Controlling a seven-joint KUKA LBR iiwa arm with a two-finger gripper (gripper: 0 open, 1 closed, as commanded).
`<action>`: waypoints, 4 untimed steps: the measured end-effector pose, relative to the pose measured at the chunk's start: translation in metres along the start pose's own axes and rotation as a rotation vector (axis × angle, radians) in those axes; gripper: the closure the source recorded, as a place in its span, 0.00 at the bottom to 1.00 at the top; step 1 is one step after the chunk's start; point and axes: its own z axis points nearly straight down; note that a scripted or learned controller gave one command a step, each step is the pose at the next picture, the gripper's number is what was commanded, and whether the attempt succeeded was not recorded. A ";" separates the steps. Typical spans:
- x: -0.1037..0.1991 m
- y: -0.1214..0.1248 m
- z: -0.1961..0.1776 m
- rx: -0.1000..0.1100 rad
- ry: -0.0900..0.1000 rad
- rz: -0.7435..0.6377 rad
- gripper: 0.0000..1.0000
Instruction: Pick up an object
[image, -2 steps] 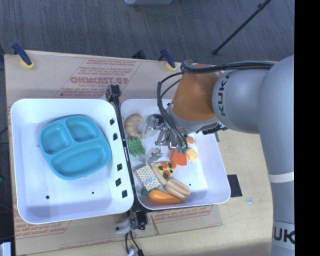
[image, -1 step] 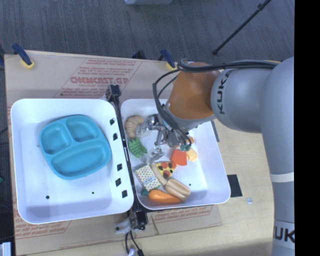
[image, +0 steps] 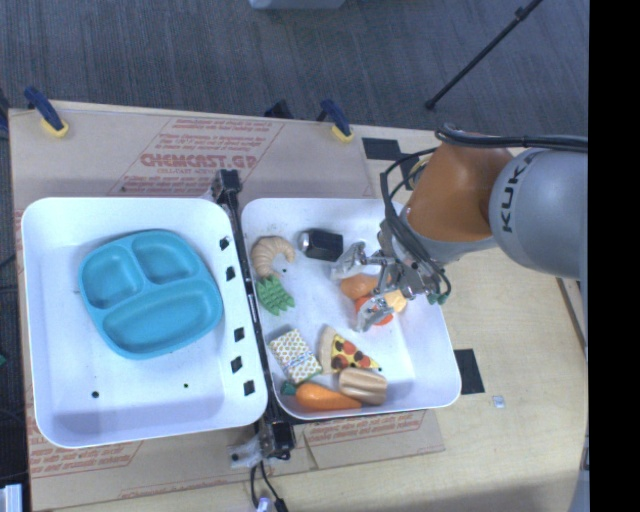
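We find the gripper (image: 378, 290) low in the right bin (image: 436, 352), over a cluster of orange toy food (image: 358, 287); its grasp state we cannot tell. Croissant (image: 268, 253), pizza slice (image: 347, 353) and carrot (image: 322, 397) lie loose nearby, apparently as pick candidates.

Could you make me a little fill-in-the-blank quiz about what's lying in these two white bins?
1. The blue divided plate lies in the ____ bin.
2. The croissant lies in the right bin, near its ____ wall.
3. The carrot lies beside the bread roll at the bin's ____ edge.
4. The gripper hangs over the ____ bin.

Missing words: left; left; near (bottom); right
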 end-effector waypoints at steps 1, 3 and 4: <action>-0.015 0.051 0.000 -0.001 0.001 -0.157 0.00; -0.065 0.081 -0.001 0.001 -0.003 -0.768 0.00; -0.009 0.025 0.000 -0.001 0.001 -0.875 0.00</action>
